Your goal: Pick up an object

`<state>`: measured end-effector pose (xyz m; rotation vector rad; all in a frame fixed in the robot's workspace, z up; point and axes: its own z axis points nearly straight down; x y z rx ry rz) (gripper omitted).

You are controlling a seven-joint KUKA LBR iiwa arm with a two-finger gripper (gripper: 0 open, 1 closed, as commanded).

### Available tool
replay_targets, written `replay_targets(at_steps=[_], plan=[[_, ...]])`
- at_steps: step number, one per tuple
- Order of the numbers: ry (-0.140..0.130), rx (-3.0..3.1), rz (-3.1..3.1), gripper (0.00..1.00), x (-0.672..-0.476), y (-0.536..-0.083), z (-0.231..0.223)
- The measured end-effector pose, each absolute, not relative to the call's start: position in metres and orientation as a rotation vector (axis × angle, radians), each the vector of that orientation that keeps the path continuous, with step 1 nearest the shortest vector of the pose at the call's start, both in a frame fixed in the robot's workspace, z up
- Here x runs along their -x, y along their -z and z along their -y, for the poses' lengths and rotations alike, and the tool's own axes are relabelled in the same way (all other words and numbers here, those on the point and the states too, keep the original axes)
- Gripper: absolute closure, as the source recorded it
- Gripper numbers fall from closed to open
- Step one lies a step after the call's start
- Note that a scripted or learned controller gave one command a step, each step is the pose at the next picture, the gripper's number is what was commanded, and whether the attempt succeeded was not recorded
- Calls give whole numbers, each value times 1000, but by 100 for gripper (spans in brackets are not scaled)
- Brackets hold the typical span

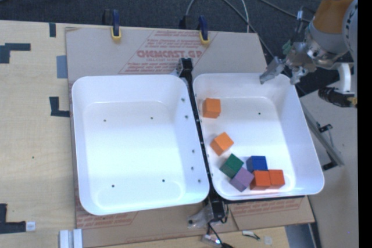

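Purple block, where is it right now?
The purple block lies in the right bin, near its front edge, touching the green block and the red block.

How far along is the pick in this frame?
Nothing looks done: all the blocks, such as the orange one and the purple one, lie in the right bin. The gripper hangs over that bin's far right corner, away from them. Approach, grasp and lift are all left.
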<state>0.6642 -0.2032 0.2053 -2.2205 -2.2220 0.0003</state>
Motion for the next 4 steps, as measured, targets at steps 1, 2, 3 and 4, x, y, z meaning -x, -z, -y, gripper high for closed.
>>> replay_targets(at_steps=[1,2,3,4], plan=[[-1,2217,2223,0,-630,-186,154],[1,2222,2222,0,-543,-102,119],[-4,2223,2219,0,-638,-92,102],[-2,2221,2219,0,-560,-89,98]])
